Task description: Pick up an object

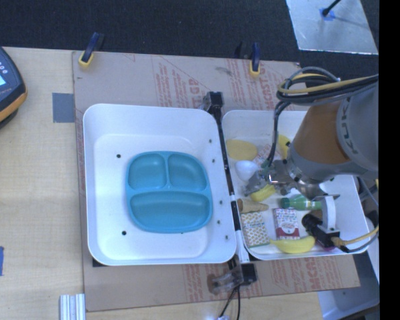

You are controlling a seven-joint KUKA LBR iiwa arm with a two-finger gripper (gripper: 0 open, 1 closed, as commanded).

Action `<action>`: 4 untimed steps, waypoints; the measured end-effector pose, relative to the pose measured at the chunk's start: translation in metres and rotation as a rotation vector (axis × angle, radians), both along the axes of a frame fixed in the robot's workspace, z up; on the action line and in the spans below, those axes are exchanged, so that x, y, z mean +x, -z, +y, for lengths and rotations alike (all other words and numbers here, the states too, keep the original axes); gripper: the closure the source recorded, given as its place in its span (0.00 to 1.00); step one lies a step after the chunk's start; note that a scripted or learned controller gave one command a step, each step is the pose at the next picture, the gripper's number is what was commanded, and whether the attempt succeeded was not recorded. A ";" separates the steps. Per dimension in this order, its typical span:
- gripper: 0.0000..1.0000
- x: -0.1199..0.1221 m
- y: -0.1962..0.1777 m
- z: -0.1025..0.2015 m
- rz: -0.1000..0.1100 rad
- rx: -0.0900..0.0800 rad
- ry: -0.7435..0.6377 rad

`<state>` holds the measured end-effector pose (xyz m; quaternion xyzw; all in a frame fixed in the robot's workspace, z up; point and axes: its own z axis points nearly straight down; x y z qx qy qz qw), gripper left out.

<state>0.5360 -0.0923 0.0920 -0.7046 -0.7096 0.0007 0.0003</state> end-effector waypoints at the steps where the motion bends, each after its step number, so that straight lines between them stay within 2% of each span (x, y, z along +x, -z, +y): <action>1: 0.00 0.011 0.000 -0.003 0.000 0.000 0.002; 2: 0.00 0.013 0.000 -0.003 -0.001 -0.001 0.000; 3: 0.00 0.028 0.000 -0.004 -0.001 0.000 0.002; 4: 0.00 0.019 0.000 -0.003 0.005 0.001 0.003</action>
